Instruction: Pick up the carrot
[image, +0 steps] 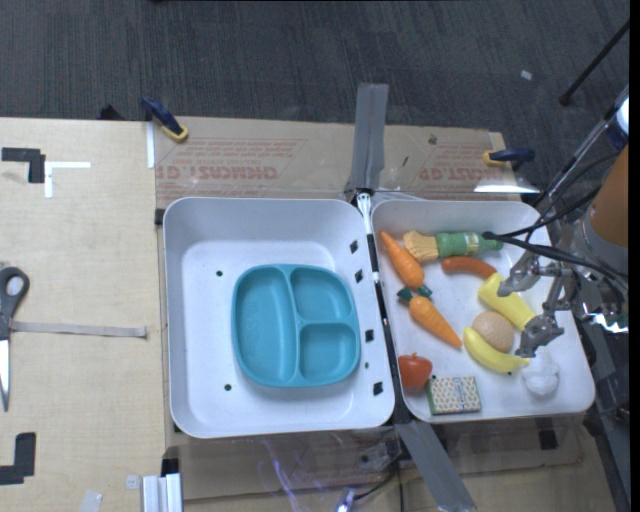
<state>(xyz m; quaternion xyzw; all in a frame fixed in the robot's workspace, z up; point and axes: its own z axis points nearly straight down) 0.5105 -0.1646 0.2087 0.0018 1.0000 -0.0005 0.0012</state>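
Note:
Two orange carrots lie in the right bin (570, 400). One carrot (401, 259) is near the bin's left wall, and the other carrot (434, 316), with a green top, lies just below it. My gripper (529, 303) hovers at the right side of this bin, well to the right of both carrots. It is open, one finger (519, 275) above the other (540, 331). It holds nothing. A yellow banana (505, 301) lies just left of the fingers.
The right bin also holds a green-handled brush (452, 244), a red chili (468, 266), a second banana (492, 353), a beige egg-like ball (491, 328), a red tomato (414, 370) and a patterned sponge (454, 395). A blue divided plate (297, 325) sits in the left bin (190, 300).

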